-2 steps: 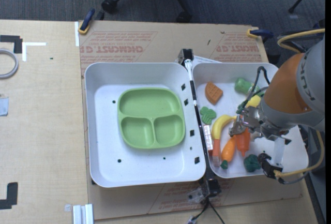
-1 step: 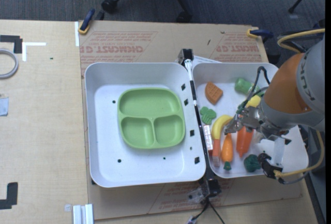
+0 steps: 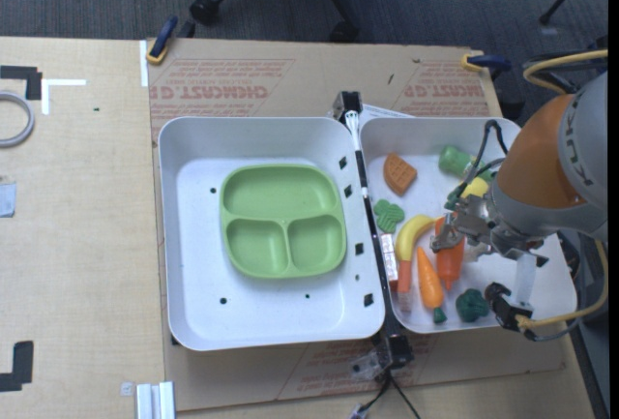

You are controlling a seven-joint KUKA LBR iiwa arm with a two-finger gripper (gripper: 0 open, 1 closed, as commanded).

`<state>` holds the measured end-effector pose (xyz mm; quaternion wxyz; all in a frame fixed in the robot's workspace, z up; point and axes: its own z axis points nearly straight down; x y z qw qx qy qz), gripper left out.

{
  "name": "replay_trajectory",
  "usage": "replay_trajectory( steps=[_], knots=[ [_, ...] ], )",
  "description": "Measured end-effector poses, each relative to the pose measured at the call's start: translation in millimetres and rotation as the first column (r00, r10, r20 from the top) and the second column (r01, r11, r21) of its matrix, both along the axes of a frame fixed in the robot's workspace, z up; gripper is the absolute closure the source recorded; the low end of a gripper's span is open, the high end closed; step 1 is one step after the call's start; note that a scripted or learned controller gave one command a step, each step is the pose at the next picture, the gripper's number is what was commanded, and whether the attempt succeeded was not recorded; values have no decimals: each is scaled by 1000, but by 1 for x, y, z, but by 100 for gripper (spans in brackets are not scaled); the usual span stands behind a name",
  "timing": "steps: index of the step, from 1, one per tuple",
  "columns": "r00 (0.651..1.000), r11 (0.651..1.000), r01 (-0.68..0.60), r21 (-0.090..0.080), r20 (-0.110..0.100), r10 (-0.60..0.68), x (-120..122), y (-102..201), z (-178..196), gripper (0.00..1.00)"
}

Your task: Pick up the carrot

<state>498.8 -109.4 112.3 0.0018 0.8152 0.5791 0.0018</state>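
Nearest to me along the bottom of the camera view is the front edge of the cardboard sheet (image 3: pixel 319 371) under both bins, with a small black clip (image 3: pixel 387 352) at the seam between them. From my remote seat I look down on the left bin (image 3: pixel 184 243), which holds a green divided plate (image 3: pixel 284 220), and the right bin (image 3: pixel 556 296), which holds the toy food.

Inside the right bin, the carrot (image 3: pixel 428 280) lies near the front wall, orange, angled with its green tip toward the front edge. A yellow banana (image 3: pixel 414 235) curves just above it, and a small green piece (image 3: pixel 389 214) sits beside that. Farther back I see an orange wedge-like item (image 3: pixel 399 173) and a green block (image 3: pixel 455 159). A dark green broccoli-like piece (image 3: pixel 473 305) rests at the front right.

Over the bin the gripper (image 3: pixel 455 231) hangs just to the right of the carrot, and a second orange-red item (image 3: pixel 450 257) sits directly under it, touching or nearly touching the carrot's side. I cannot tell whether the gripper is closed on anything, since its own body and the wrist cover that spot. The arm's orange band (image 3: pixel 537 165) hides the bin's right rear part, and cables (image 3: pixel 551 325) loop across the front right corner.
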Motion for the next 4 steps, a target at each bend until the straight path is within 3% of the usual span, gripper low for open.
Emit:
replay_trajectory(
  steps=[1,2,3,4],
  knots=[
    [1000,1000,0,0,-1,0,0,0,0,0],
    [940,940,342,2,-7,-342,-21,7,-20,0],
    [941,941,339,3,-7,-339,-20,7,-11,100],
    [941,941,339,3,-7,-339,-20,7,-11,0]
  ],
)
